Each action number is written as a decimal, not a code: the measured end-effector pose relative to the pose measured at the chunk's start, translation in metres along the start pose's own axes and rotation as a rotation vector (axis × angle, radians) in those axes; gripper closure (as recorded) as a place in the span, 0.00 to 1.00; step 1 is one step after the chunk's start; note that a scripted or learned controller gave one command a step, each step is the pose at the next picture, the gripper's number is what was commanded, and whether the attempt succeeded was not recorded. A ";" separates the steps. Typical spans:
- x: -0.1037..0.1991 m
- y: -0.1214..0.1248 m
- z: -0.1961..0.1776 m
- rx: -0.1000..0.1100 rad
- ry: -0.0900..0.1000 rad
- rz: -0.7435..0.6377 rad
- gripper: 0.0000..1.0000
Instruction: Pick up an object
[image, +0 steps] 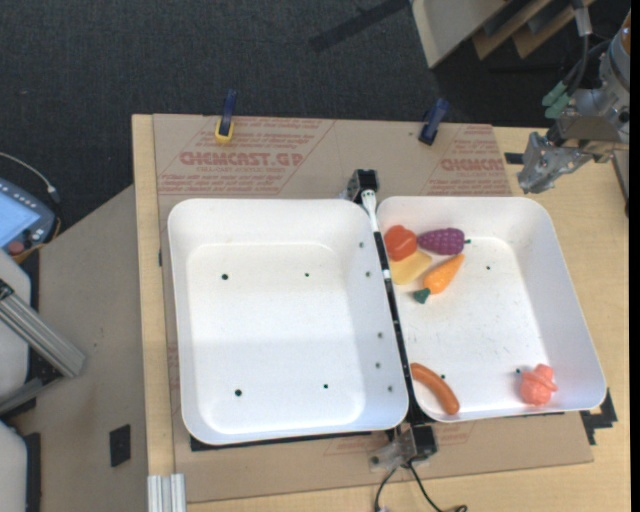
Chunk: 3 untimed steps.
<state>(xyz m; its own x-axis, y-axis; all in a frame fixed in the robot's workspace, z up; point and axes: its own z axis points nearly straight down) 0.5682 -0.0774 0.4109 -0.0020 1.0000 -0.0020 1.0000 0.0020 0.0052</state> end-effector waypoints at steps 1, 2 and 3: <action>0.067 -0.006 -0.026 -0.002 0.003 -0.005 1.00; 0.130 -0.010 -0.056 -0.001 0.004 -0.005 1.00; 0.153 -0.001 0.084 0.019 0.001 0.000 1.00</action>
